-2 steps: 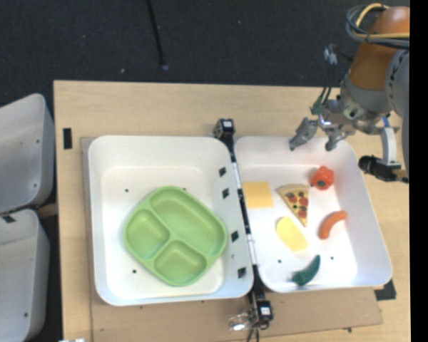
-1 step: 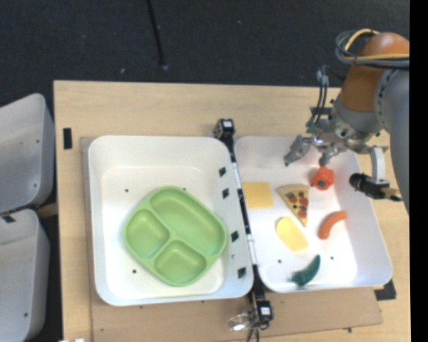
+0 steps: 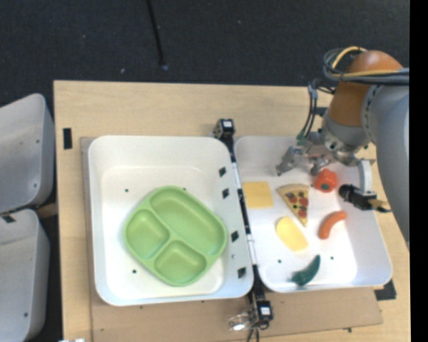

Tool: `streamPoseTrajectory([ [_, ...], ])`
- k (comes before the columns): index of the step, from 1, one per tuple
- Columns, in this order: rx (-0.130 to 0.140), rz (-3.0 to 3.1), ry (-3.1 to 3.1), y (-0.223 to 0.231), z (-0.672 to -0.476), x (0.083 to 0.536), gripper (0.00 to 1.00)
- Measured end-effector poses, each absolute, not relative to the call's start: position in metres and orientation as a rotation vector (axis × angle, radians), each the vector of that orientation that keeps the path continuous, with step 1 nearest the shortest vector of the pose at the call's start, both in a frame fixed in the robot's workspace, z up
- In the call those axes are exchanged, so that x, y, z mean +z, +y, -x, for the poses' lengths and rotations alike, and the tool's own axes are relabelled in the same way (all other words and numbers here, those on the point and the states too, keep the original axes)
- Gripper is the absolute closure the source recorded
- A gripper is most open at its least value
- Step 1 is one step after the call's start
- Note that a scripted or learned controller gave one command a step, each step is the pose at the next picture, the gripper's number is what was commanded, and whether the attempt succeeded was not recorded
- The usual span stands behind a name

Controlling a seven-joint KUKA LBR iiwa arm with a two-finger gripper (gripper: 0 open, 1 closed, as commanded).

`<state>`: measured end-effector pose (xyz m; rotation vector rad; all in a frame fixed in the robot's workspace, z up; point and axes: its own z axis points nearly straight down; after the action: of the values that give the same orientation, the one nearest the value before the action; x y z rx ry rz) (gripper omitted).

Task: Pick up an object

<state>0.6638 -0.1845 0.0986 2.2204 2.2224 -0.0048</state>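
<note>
A dark floor surrounds a pale wooden bench (image 3: 164, 109) that carries two shallow white bins side by side. The left bin (image 3: 107, 162) holds a green tray (image 3: 175, 235) with three compartments, smooth and glossy, like moulded plastic. The right bin (image 3: 364, 262) holds the things I may take, all toy food: a flat yellow square (image 3: 257, 194), a pizza slice (image 3: 296, 202), a yellow wedge (image 3: 292, 234), a red-orange sausage (image 3: 332, 224), a dark green pepper (image 3: 307, 271) at the near edge, and a small round orange-red piece (image 3: 326, 181), perhaps a tomato.

My gripper (image 3: 308, 161) hangs over the far part of the right bin. Its fingers look spread, with nothing between them; the left one (image 3: 287, 162) reaches out toward the middle of the bin. The tomato lies just beside the gripper, on its near right side, and I cannot tell whether it touches a finger.

I judge this to be the approach: nothing is grasped yet. The next move calls for choosing one piece, centring the open fingers over it and coming down. The tomato is nearest, but round and likely to roll away. The square looks too thin to catch an edge. The sausage or the wedge would give firmer sides to pinch.
</note>
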Motion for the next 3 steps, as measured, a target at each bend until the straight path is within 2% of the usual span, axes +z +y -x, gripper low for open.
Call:
streamPoseTrajectory([
  [1,-0.001,-2.212,2.219,-0.186,-0.666,0.114,1.00],
  [2,0.007,-2.213,2.219,-0.187,-0.675,0.177,1.00],
  [3,0.007,-2.212,2.221,-0.178,-0.676,0.231,1.00],
])
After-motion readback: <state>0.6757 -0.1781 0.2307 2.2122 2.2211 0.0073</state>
